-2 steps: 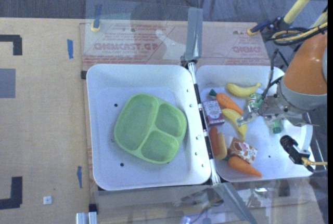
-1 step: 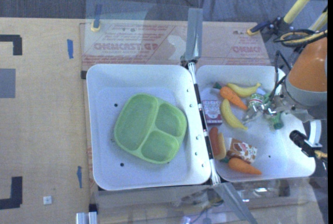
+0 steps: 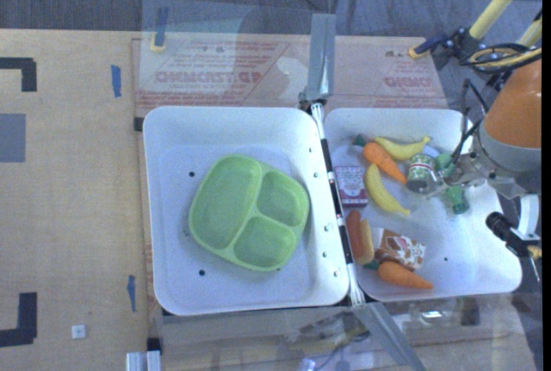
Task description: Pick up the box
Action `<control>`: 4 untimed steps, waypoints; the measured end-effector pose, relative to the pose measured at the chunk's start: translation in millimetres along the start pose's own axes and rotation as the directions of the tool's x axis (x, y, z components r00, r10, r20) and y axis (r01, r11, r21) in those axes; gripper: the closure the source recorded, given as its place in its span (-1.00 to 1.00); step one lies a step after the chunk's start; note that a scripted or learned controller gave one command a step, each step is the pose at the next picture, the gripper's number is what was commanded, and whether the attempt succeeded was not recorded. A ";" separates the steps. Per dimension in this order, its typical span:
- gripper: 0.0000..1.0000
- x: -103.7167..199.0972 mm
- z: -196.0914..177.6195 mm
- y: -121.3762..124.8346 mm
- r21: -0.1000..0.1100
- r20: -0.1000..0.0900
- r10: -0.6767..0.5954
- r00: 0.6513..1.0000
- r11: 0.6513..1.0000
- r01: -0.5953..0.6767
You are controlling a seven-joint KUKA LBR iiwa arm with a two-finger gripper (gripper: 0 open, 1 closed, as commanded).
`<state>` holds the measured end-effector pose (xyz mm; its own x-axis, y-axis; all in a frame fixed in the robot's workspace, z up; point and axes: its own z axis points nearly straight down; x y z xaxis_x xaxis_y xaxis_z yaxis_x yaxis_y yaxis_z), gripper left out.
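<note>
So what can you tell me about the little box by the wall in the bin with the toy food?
The small maroon-and-white cardboard box lies flat on the floor of the right white bin, close against the bin's left wall. It looks rectangular, dark red with a pale printed panel on top; the print is too small to read. A yellow toy banana lies just to its right, about touching it.

Red mirrored lettering is showing through the clear sheet [image 3: 258, 68] lying on the tabletop [image 3: 69, 188] behind the bins, too faint and reversed to make out, while the small boxes' [image 3: 350, 185] printing is appearing only as blurred colour patches.
</note>
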<state>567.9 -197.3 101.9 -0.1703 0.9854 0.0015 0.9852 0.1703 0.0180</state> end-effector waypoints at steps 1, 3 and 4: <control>1.00 2.0 -110.0 55.6 0.015 0.003 -0.102 0.995 0.995 0.102; 1.00 51.6 -140.9 98.6 0.013 0.006 0.102 0.995 0.995 -0.102; 1.00 62.5 -130.7 114.0 0.013 0.006 0.170 0.985 0.985 -0.170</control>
<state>667.3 -116.9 234.7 -0.0001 1.0000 -0.0019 1.0000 0.0001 0.0042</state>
